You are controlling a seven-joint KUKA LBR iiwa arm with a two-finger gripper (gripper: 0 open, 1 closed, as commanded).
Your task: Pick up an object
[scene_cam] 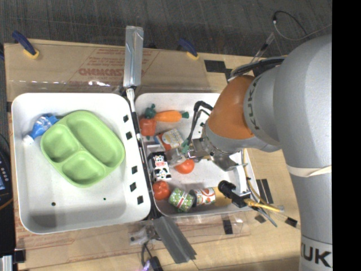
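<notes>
We see the gripper (189, 150) low in the right bin (148, 103) — a tomato (184, 165) just below its tips, seemingly touching, unheld; we cannot tell its grip.

arm (299, 112): grey shell | orange band | black "kuka" lettering | black cables

The big grey arm (282, 112) covers the right side of the right bin (148, 103). A blue thing (42, 124) hides partly behind the green plate (82, 147). Small toys beside the arm are too blurry to name.
</notes>
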